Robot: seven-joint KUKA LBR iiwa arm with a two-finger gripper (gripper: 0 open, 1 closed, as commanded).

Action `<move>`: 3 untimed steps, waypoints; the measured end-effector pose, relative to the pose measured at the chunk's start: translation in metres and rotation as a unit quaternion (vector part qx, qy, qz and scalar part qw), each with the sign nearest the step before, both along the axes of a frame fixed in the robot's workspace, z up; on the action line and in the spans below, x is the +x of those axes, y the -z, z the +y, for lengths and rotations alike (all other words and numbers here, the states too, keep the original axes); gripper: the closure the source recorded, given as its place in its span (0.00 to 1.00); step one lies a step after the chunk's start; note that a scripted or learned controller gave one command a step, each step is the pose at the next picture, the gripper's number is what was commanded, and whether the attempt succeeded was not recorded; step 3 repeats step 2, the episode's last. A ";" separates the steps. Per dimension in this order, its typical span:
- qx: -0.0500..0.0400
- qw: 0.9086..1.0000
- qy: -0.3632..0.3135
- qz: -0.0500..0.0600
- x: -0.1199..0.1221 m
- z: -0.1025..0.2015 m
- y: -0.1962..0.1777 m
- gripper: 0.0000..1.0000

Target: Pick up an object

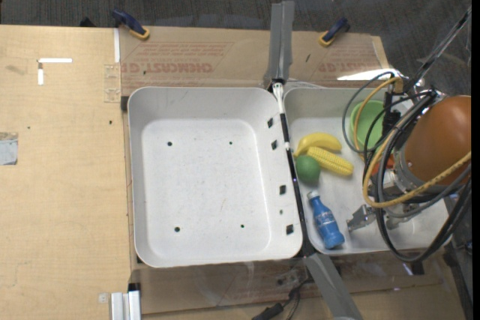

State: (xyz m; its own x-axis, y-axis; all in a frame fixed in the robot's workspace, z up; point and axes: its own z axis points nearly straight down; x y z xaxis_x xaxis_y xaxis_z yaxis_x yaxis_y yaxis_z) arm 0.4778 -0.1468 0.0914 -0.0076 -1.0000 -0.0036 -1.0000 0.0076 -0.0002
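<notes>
Reaching in from the right, the arm (439, 142) hangs low over the right bin (339, 245), its gripper (361, 219) near the bin's near edge; whether the jaws are apart or together cannot be told. The cardboard (180, 65) beyond the bins carries red print, reversed and too faint to read surely. Just left of the gripper lies a blue bottle (325, 221), apart from it, with a green ball (307, 168), corn cob (330, 160), banana (319, 141) and green bowl (366, 124) farther back.
</notes>
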 end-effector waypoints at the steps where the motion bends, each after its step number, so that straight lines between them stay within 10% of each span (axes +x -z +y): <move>1: 0.000 0.985 0.172 -0.001 0.018 -0.065 -0.001 0.00; 2: 0.000 0.947 0.321 -0.001 0.064 0.047 -0.001 0.00; 3: 0.000 0.947 0.321 -0.001 0.064 0.047 -0.001 0.00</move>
